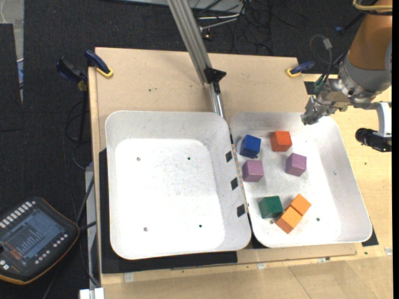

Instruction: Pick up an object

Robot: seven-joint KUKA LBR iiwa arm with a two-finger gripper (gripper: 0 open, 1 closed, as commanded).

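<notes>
Right bin (349,185) holds three orange, two purple, one blue, one green cube; gripper (311,118) above its far edge, grip unreadable.

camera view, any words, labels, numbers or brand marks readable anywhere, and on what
None can be read.
The teach pendant at the lower left has a lit screen with rows of text: too small and blurred to read.
The black tabs on the seam between the two bins carry no legible marks.
The coloured blocks, such as the blue cube, have plain faces.
The gripper bears no visible label.
</notes>
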